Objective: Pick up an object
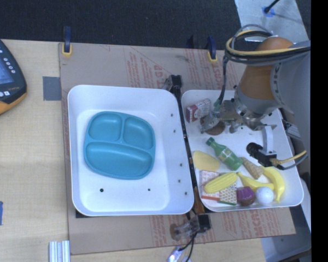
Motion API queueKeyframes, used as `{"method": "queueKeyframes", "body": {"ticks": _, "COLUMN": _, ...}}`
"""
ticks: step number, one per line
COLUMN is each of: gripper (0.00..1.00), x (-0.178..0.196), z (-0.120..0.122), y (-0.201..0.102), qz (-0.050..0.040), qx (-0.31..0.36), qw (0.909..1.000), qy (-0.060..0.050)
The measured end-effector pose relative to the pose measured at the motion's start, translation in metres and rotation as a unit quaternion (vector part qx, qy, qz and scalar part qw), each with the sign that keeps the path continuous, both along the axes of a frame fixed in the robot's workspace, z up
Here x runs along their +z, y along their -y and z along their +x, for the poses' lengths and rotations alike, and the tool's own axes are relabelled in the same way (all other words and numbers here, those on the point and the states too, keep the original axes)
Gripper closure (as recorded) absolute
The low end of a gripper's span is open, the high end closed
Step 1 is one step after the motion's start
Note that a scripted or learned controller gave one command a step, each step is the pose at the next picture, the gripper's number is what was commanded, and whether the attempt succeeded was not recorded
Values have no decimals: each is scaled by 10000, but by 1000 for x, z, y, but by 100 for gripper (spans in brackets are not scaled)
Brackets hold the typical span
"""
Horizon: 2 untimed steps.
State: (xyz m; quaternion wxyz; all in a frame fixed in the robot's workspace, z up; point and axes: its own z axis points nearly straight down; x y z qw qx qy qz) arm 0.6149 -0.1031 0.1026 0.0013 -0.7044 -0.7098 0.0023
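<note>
Gripper (221, 120) low in right bin (295, 198), above a brown object (212, 129) beyond the green bottle (224, 153); finger state cannot be told; advise centring squarely before closing.

Grey arm (287, 83), orange band, black cables

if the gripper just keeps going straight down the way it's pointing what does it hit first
Most likely the small brown rounded object in the right white bin, which sits right under the gripper; depth is hard to judge, so it may land on bin floor beside it.
</note>
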Motion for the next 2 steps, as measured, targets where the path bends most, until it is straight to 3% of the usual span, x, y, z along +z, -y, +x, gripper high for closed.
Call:
{"method": "queueKeyframes", "body": {"ticks": 1, "gripper": 0, "x": 96, "z": 45, "y": -71, "qz": 13, "qx": 16, "qw": 10000, "qy": 68}}
{"method": "queueKeyframes", "body": {"ticks": 2, "gripper": 0, "x": 52, "z": -9, "y": -6, "qz": 0, "qx": -39, "qw": 10000, "qy": -22}}
